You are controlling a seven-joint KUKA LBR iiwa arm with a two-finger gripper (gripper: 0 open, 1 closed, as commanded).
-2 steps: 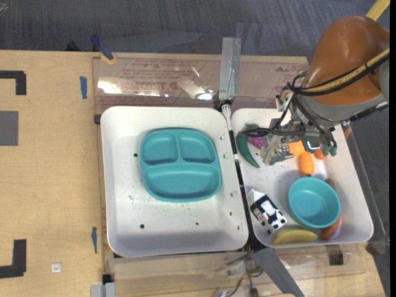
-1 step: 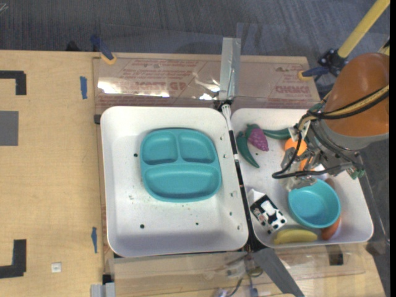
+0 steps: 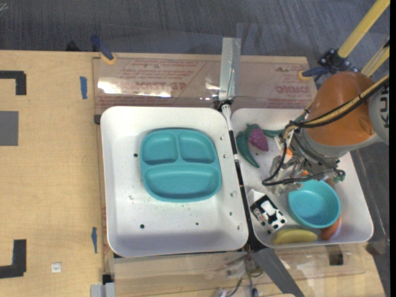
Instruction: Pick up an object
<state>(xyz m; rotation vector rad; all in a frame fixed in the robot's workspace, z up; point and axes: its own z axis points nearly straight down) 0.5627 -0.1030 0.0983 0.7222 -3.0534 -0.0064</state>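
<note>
The right bin (image 3: 365,218) holds several small things. A teal bowl (image 3: 314,206) sits upright near its front, open side up. Touching the bowl's front edge lies a yellow banana (image 3: 296,235), and an orange piece (image 3: 332,229) peeks out by the bowl's right. A black-and-white block (image 3: 267,212) lies left of the bowl. At the back left lies a purple-and-green toy (image 3: 255,141), tilted

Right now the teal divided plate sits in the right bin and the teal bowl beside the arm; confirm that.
One thing is wrong: the teal divided plate lies in the left bin, not the right. The camera view shows it. The teal bowl is indeed beside the arm, in the right bin.
</note>
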